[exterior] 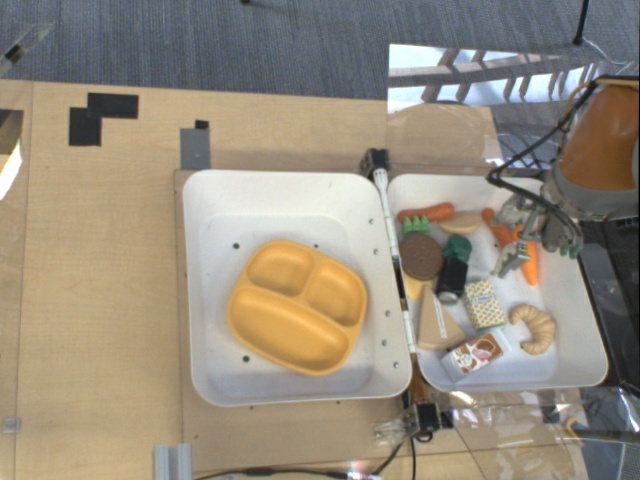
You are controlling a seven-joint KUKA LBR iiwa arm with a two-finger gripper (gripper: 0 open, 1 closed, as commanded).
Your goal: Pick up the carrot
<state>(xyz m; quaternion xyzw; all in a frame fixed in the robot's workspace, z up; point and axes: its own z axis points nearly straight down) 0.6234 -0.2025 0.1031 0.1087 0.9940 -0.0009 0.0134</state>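
1. Gripper (522, 251) low over right bin (585, 343), upper right; whether its fingers are apart, can't tell.
2. Carrot (530, 265) lies just beside gripper, near croissant (533, 326).
3. Yellow tray (297, 306) in left bin (215, 258).

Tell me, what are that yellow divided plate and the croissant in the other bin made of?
The yellow divided plate looks like moulded plastic: one even colour, smooth rounded walls between its three sections and a soft sheen. The croissant is probably a plastic or rubbery toy, not pastry: its tan surface looks uniform and smooth, with no flakes, though it is too small to be sure.
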